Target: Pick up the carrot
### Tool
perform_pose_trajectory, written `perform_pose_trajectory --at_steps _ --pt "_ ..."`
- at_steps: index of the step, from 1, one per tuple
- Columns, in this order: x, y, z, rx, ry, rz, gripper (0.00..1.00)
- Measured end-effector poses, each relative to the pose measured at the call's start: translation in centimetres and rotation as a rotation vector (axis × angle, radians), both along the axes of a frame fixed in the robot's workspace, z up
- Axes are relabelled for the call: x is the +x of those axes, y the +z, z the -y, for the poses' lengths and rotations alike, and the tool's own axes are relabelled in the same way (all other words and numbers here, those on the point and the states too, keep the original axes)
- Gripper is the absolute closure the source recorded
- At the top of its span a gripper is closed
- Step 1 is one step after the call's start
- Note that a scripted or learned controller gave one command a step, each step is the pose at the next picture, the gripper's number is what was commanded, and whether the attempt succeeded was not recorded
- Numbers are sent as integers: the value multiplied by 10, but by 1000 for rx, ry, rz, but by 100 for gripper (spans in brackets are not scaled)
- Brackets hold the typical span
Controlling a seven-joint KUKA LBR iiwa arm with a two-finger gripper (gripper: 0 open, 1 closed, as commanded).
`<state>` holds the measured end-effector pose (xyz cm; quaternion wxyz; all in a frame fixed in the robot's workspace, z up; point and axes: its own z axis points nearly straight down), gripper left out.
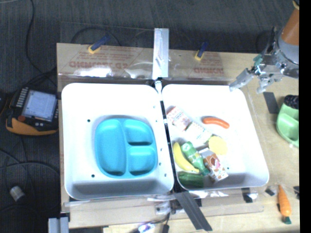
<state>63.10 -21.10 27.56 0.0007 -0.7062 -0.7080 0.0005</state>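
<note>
An orange, elongated piece that may be the carrot (pixel 215 122) lies in the right bin (pixel 252 144), toward its far side, apart from the other toys. A small orange carrot with a green tip (pixel 284 206) lies on the bench outside the bin, at the front right corner. My gripper (pixel 248 85) hangs above the far right corner of the right bin, with its fingers (pixel 235 84) spread and nothing between them. It is up and to the right of the orange piece, well apart from it.
The right bin also holds white cartons (pixel 187 123), a yellow lemon (pixel 217 143), a banana (pixel 180 158), a green bottle (pixel 191 152) and a cucumber (pixel 191 179). A blue divided plate (pixel 125 146) sits in the left bin (pixel 77 130). A green object (pixel 289 121) stands on the bench at right.
</note>
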Motion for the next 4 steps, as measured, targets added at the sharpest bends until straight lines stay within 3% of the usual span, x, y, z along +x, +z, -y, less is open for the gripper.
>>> perform_pose_trajectory --at_steps 1,2,3,4 --pt "-64 -75 14 -3 -66 -2 0" --pt "-116 -67 -20 -1 -9 -2 0" --pt "-134 -127 4 1 -196 -3 0" --pt "-140 -116 -63 1 -148 -3 0"
